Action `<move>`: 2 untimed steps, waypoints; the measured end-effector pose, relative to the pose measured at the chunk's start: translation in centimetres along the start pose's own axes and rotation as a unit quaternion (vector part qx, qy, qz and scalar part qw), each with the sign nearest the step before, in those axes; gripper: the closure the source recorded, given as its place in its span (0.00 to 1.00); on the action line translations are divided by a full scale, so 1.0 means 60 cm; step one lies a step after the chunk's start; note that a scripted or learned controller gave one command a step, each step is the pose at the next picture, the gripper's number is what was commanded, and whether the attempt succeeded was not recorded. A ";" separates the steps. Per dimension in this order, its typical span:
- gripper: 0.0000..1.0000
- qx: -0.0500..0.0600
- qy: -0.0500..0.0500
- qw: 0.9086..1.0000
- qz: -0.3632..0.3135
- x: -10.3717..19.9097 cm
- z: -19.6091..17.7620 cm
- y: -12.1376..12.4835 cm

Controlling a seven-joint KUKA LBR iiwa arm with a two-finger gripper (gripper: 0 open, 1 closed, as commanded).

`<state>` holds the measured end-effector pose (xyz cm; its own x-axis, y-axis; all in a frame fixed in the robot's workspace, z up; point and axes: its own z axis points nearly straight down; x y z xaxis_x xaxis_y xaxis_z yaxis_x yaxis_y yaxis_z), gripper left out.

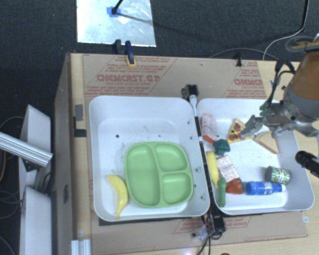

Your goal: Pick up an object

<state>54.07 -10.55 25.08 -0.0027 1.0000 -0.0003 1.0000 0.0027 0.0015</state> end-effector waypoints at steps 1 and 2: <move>0.00 0.002 0.000 1.000 0.000 -0.035 0.172 0.116; 0.00 -0.001 0.000 1.000 -0.001 -0.010 0.263 0.122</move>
<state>61.44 -11.14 9.32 -0.0037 1.0000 -0.0006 1.0000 0.0037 0.0026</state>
